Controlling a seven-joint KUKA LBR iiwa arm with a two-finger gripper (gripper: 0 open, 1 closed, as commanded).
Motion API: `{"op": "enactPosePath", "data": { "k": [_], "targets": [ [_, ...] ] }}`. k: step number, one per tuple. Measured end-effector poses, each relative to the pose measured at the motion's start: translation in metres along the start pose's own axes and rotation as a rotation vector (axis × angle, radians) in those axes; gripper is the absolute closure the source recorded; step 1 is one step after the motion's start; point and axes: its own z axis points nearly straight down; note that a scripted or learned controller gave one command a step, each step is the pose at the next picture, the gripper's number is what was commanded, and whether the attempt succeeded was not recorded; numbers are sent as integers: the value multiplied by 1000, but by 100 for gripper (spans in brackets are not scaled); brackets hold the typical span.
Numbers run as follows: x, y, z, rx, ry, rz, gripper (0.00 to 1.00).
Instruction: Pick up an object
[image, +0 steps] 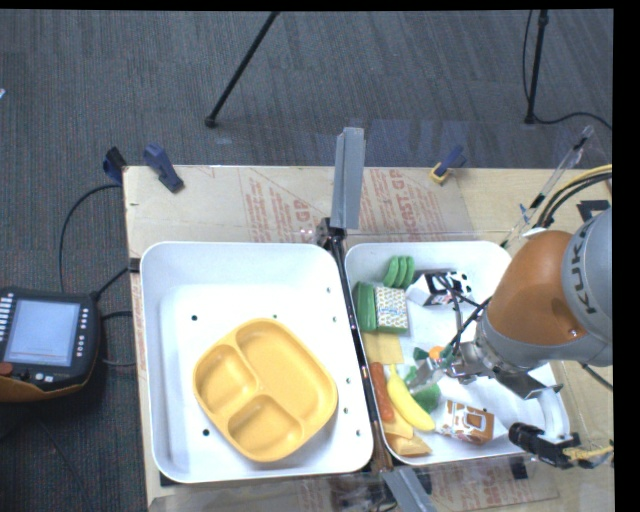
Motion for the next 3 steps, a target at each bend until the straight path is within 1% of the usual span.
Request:
{"op": "enactPosePath", "data": {
  "k": [1, 2, 3],
  "targets": [
    [-21, 48, -64, -5, -3, -360, 0],
    [-21, 48, -71, -1, 1, -356, 100],
    [-21, 47, -70, 0, 0, -355, 0]
  ]
}}
